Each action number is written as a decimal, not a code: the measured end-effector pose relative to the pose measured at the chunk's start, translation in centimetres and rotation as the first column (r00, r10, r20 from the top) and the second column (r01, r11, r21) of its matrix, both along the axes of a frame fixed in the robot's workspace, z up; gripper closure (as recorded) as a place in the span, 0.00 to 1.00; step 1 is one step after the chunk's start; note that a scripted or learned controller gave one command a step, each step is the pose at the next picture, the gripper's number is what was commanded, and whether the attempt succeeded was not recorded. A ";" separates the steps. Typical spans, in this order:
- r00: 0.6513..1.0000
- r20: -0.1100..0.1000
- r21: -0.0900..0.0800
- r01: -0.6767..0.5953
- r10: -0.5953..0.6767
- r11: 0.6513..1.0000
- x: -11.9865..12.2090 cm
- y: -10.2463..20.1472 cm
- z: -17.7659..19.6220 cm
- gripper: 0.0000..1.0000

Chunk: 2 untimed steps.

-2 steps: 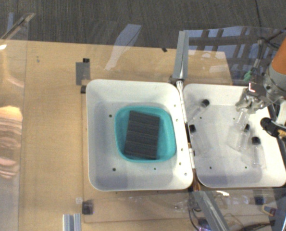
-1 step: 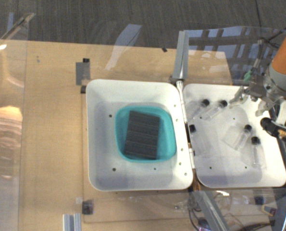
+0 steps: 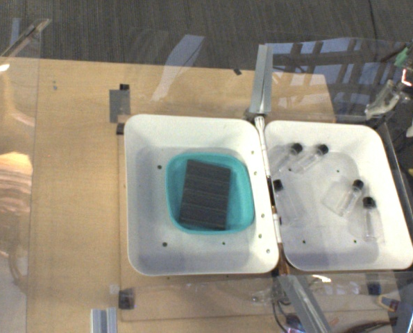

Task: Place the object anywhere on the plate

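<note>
Looks done: dark ridged block (image 3: pixel 205 195) lying flat on teal plate (image 3: pixel 243 201) in left bin (image 3: pixel 144 186). Clear vials (image 3: pixel 341 198) left in right bin (image 3: pixel 393 207).

So a teal plate (image 3: pixel 242 201) was seen sat in one white bin (image 3: pixel 140 207), with a dark ribbed block (image 3: pixel 205 195) laid flat on it, well inside the rim. A handful of clear, black-capped vials (image 3: pixel 300 161) were scattered on their sides in the neighbouring bin (image 3: pixel 395 245).
</note>
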<state>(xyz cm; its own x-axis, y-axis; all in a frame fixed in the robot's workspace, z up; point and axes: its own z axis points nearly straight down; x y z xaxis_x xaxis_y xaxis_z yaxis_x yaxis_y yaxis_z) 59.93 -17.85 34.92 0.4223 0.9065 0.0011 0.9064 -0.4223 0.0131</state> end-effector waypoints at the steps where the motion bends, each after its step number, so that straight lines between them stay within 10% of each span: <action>1: 0.987 0.001 0.001 0.160 -0.160 0.987 -4.0 -1.7 8.2 0.00; 2: 0.962 -0.001 0.003 0.272 -0.272 0.962 -11.1 -1.1 8.8 0.00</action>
<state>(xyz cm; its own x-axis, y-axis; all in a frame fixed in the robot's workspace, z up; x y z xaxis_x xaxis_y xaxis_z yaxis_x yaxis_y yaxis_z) 48.85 -18.91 43.68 0.6531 0.7573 0.0031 0.7572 -0.6531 0.0109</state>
